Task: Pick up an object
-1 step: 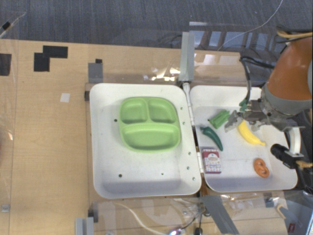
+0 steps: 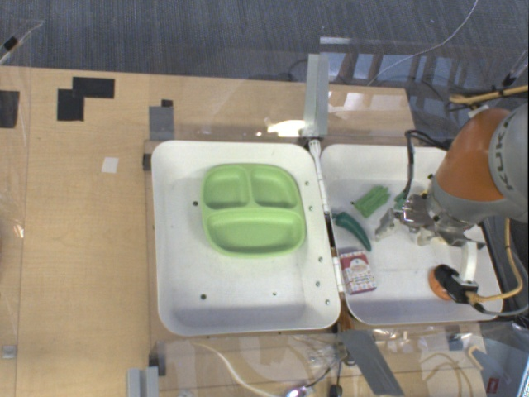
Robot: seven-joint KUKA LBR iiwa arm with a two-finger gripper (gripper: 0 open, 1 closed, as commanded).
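Observation:
My gripper (image 2: 395, 219) hangs low in the right bin (image 2: 388, 300), near its middle, with the grey and orange arm reaching in from the right. Just to its left lies a light green ridged piece (image 2: 370, 199), close to the gripper, and I cannot tell if they touch. A dark green curved pod (image 2: 353, 228) lies below that piece, toward the divider. A small red and white box (image 2: 357, 272) rests at the bin's lower left. An orange round thing (image 2: 436, 279) sits at the lower right, partly covered by robot parts.
The left bin (image 2: 178, 296) holds a light green divided plate (image 2: 252, 208) in its upper middle. A raised wall separates the two bins. The arm's body covers the right bin's right side.

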